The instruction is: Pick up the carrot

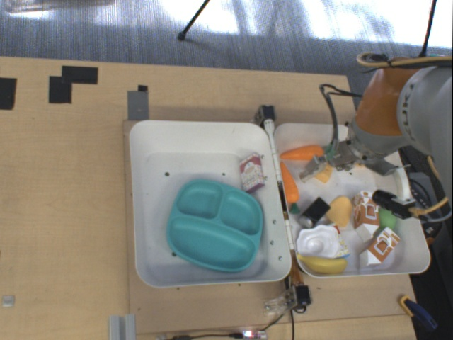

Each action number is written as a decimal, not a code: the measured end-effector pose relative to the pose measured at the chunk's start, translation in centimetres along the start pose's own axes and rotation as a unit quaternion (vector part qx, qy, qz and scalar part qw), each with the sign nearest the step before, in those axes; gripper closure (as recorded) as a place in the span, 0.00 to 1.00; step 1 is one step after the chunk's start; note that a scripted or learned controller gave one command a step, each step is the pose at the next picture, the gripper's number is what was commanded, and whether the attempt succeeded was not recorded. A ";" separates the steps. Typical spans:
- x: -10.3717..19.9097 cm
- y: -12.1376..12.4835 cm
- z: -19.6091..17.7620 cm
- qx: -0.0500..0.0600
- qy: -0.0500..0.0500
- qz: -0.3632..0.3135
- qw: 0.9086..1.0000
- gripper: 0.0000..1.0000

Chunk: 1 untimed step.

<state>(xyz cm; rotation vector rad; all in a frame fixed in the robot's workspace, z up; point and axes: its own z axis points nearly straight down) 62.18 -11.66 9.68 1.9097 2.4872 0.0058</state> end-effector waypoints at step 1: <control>0.7 4.1 1.2 0.004 0.001 -0.118 0.993 0.00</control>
